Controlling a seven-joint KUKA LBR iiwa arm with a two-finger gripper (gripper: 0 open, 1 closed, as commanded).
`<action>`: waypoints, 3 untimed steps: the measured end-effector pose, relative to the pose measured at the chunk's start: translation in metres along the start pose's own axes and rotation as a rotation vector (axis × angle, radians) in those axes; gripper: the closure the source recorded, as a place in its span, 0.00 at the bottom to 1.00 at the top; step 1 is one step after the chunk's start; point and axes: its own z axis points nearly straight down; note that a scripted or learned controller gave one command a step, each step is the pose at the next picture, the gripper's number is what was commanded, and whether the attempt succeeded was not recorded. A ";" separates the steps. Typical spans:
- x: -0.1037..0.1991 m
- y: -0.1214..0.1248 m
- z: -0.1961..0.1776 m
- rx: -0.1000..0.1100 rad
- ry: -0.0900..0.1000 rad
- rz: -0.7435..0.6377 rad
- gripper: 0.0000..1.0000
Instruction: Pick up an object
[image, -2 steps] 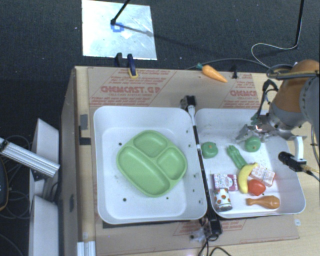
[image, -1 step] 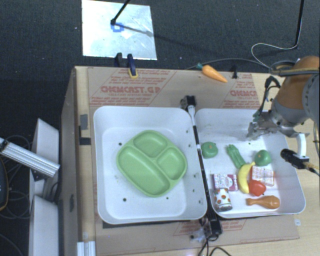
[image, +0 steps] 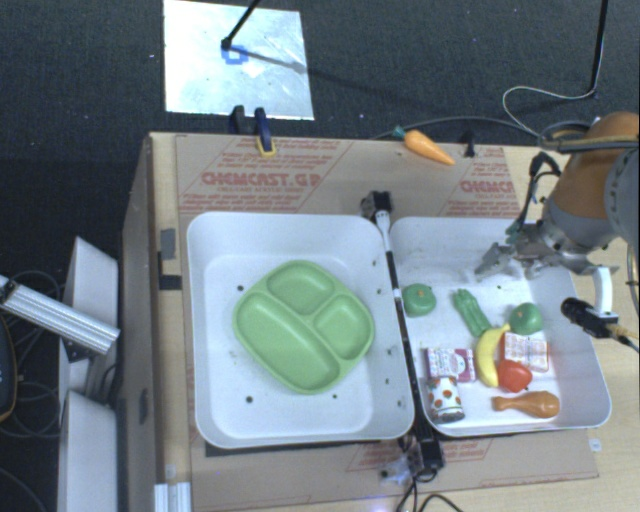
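The gripper (image: 505, 258) hangs over the far part of the right bin (image: 440, 240), its 2 fingers spread apart with nothing between them. The grey arm (image: 590, 195) with its orange band comes in from the bench's right edge.

The objects lie in the near half of the right bin. A small round green piece (image: 417, 298) sits close to the bin's left wall. A long green vegetable (image: 469, 311) lies just right of it, and a yellow banana (image: 487, 355) curves beside its near end. A green round fruit (image: 525, 318) rests toward the right wall, above a red and white packet (image: 524, 350) and a red piece (image: 513, 376), possibly a tomato. A brown drumstick-shaped toy (image: 527, 403) lies along the near wall. A pink and white carton (image: 446, 362) and a small can (image: 446, 398) sit near the bin's near left corner.

The left bin (image: 215, 300) holds a green divided plate (image: 303, 325) with 3 compartments, about in its middle. An orange carrot (image: 428, 146) lies on the bench at its far edge, outside both bins
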 end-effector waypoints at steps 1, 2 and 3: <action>0.021 -0.017 0.012 0.005 0.002 0.003 0.00; 0.016 0.034 0.011 0.003 0.001 0.002 0.00; -0.007 0.015 0.003 0.004 0.000 0.005 0.00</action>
